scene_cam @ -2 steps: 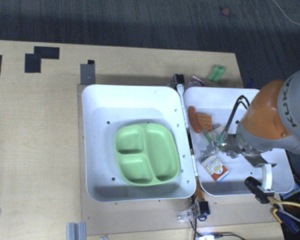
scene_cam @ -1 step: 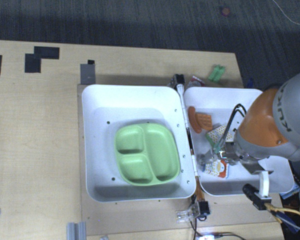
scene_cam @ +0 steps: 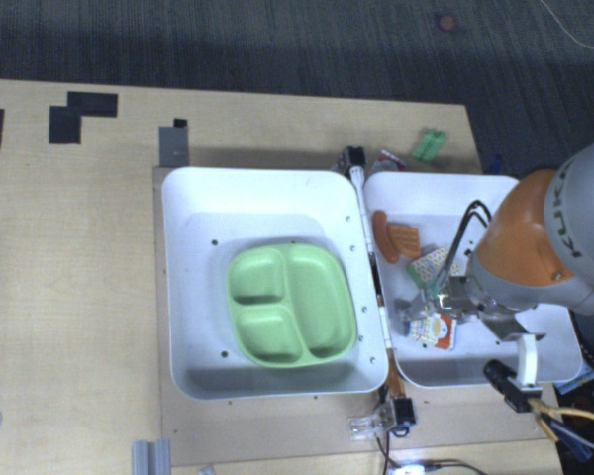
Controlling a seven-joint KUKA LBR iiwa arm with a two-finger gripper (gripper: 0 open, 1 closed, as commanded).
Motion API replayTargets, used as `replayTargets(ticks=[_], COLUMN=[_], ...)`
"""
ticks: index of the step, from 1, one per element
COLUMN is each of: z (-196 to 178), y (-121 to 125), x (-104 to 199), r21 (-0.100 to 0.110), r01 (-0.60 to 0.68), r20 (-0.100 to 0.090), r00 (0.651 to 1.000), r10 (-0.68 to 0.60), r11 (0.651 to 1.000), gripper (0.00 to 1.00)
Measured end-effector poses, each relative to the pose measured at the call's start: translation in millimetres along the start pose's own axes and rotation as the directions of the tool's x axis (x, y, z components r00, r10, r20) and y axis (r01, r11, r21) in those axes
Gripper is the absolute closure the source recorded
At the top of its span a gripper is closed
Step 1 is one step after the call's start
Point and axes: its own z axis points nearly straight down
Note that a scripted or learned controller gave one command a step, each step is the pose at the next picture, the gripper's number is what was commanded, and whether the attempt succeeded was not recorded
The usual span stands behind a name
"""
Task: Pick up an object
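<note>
Several small objects lie in the right bin (scene_cam: 495,191). An orange-brown piece (scene_cam: 395,237) sits near the bin's left wall, and beside it lies a speckled packet (scene_cam: 432,262). A red and white object (scene_cam: 439,332) rests nearer the front. My gripper (scene_cam: 428,310) is down inside this bin, right above the red and white object and just in front of the packet. The wrist and its orange band (scene_cam: 520,240) hide the bin floor behind it. I cannot see anything lifted off the bin floor.
The left bin (scene_cam: 193,201) holds a green divided plate (scene_cam: 290,303). A green item (scene_cam: 429,145) lies on the bench behind the right bin. Cables and clips sit at the bins' front edge (scene_cam: 391,419). The ridge between the bins (scene_cam: 371,265) is close to the gripper's left.
</note>
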Motion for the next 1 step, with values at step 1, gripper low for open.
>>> replayTargets(ticks=[1], z=[-87.5], y=[60.3], x=[70.1], r21=[0.007], r01=[0.000], r20=[-0.003], r00=[1.000], r10=[0.000], r11=[1.000], gripper=[1.00])
